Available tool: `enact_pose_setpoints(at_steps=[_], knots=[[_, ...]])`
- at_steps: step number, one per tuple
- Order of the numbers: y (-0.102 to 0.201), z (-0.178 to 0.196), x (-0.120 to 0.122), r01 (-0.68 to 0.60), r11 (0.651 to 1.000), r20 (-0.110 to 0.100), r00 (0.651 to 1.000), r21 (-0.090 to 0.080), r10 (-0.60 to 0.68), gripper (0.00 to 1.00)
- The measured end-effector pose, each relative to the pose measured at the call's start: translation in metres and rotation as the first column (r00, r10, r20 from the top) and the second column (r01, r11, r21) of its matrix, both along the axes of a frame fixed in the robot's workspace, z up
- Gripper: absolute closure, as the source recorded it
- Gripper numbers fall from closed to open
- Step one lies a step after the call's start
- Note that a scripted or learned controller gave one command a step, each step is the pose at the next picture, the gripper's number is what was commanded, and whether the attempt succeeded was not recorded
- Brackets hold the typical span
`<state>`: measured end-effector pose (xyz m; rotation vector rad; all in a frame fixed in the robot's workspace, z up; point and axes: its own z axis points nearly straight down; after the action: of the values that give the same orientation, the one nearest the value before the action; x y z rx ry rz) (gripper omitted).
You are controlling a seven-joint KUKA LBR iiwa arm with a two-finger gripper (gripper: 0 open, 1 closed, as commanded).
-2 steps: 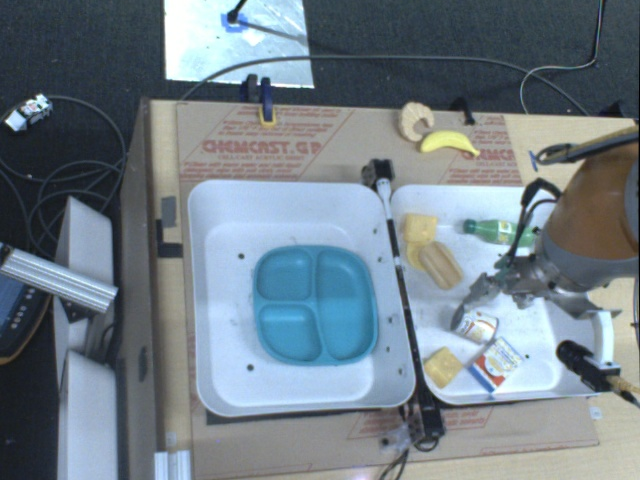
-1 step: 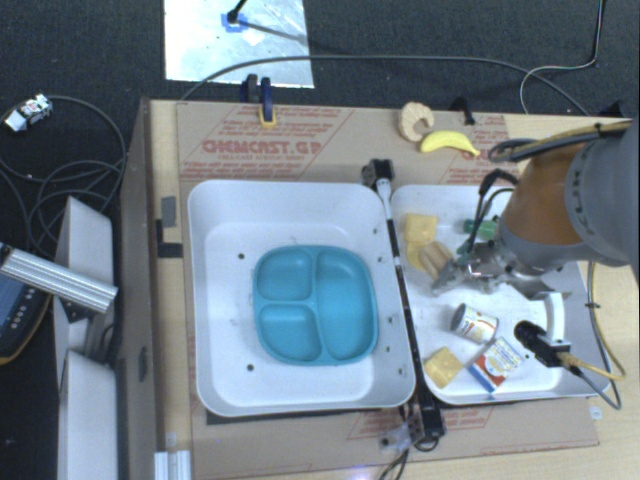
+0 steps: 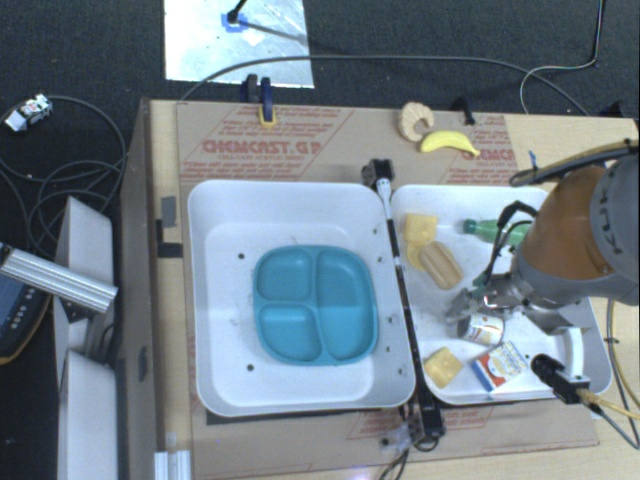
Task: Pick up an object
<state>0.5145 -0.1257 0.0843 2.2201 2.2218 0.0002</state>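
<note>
The tool (image 3: 478, 313) hangs low in the right bin (image 3: 590, 368), above a small can (image 3: 486, 330). Whether the tool is open or closed, one cannot tell. It should descend straight, centred on the can, clear of neighbours.

The grey arm with its orange band (image 3: 567, 230) reaches in from the right, its two-finger gripper (image 3: 478, 313) lowered near the right bin's front edge.

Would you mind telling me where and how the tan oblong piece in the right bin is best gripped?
Grip the tan oblong piece across its short width, near the middle, coming straight down from above. It lies flat and slanted, its upper end against the pale yellow block, so the fingers should close on its two long sides. The gripper is lower right of it.
</note>
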Motion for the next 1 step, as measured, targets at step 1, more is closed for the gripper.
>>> enact_pose_setpoints(at_steps=[1], knots=[[0.0007,0.0110,0.0014,-0.001,1.000,0.003,1.000,0.001,0.001,1.00]])
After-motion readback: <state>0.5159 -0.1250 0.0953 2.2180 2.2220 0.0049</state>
